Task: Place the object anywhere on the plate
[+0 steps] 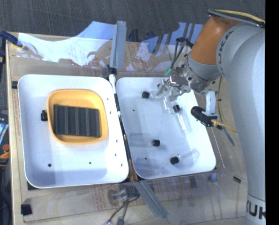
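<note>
Wooden bench [59, 205] carries two white bins. We see the left bin [31, 163] holding a yellow plate [59, 100] with a dark ribbed block [77, 121] on it. Right bin [144, 168] has small black objects [155, 143] scattered apart. Gripper [169, 89] hovers at its far right corner; we cannot tell the finger state.

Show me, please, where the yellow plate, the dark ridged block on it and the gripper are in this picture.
yellow plate [76, 96]: camera view, on its bare upper rim.
dark ridged block [77, 121]: camera view, on the middle of its top.
gripper [169, 89]: camera view, at its fingertips, over the right bin.
</note>
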Robot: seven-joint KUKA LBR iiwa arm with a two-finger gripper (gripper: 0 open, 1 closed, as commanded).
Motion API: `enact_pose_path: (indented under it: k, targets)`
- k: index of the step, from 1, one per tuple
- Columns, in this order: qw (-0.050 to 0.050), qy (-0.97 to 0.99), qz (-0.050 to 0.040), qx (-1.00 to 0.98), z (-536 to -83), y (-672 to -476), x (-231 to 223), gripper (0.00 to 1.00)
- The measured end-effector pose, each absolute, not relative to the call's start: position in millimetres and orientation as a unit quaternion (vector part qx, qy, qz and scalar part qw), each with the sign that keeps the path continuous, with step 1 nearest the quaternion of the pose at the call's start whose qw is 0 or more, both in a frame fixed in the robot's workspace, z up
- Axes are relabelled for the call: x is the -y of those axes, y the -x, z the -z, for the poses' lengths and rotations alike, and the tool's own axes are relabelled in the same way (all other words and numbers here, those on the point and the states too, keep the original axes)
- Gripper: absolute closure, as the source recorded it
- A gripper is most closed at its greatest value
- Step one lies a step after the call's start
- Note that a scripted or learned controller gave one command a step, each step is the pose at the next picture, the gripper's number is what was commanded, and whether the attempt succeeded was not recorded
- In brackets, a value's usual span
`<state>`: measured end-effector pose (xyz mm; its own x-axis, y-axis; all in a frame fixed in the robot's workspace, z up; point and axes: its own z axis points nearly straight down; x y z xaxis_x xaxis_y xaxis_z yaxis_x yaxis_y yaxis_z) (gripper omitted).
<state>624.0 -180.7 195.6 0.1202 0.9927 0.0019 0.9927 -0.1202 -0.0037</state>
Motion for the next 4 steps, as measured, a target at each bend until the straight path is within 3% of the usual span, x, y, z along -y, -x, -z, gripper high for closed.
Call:
enact_pose_path:
  k: [1,2,3,4]
  targets:
    - [0.003,0.699,-0.0017,0.715,-178.0,-593.9,158.0,1.00]
    - [0.000,0.618,-0.0003,0.787,-225.3,-584.8,126.0,1.00]
    - [0.002,0.500,-0.0010,0.866,-191.2,-586.3,84.2,1.00]
    - [0.002,0.439,-0.0010,0.898,-191.3,-591.7,33.2,1.00]
